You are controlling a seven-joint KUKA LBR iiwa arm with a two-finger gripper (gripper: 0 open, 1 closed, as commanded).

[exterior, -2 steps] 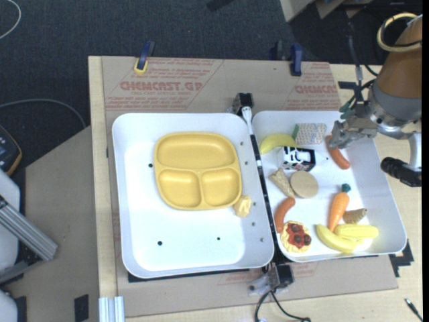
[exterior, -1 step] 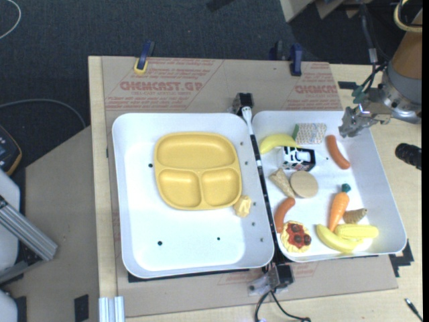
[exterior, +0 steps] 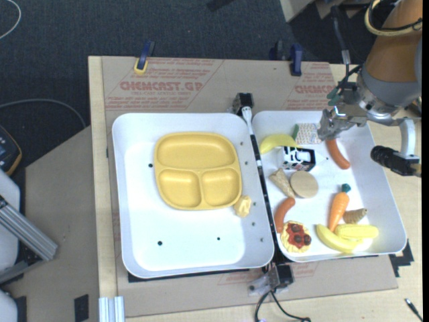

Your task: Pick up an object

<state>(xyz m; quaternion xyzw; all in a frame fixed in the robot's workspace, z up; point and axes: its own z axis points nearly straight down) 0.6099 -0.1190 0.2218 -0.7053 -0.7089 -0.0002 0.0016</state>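
On the tabletop (exterior: 100, 180) we see two shallow white bins side by side. The left bin (exterior: 134, 240) carries a yellow divided plate (exterior: 198, 168) in its upper middle, and a small pale yellow piece (exterior: 242, 206) lies just beside the plate's lower right corner, near the bin's right wall. The right bin (exterior: 389, 206) holds a scatter of toy foods. Near its upper left corner lies a yellow banana (exterior: 276, 142), with a black-and-white block (exterior: 297, 156) just below it and a small checkered item (exterior: 307, 133) beside it. At the bin's centre we find a round tan disc (exterior: 303, 184), touching a beige piece (exterior: 281, 181) on its left. Lower along the left wall lie a red sausage (exterior: 283, 212) and a small pizza slice (exterior: 297, 237). Toward the lower right corner sit a carrot (exterior: 338, 208), a brown piece (exterior: 355, 215) and a second banana (exterior: 345, 235). A second red sausage (exterior: 338, 153) lies near the bin's upper edge. The claw (exterior: 330, 127) hangs over that upper edge, just above this sausage and beside the checkered item; we cannot tell whether it is released or clenched, and nothing is seen between its tips.
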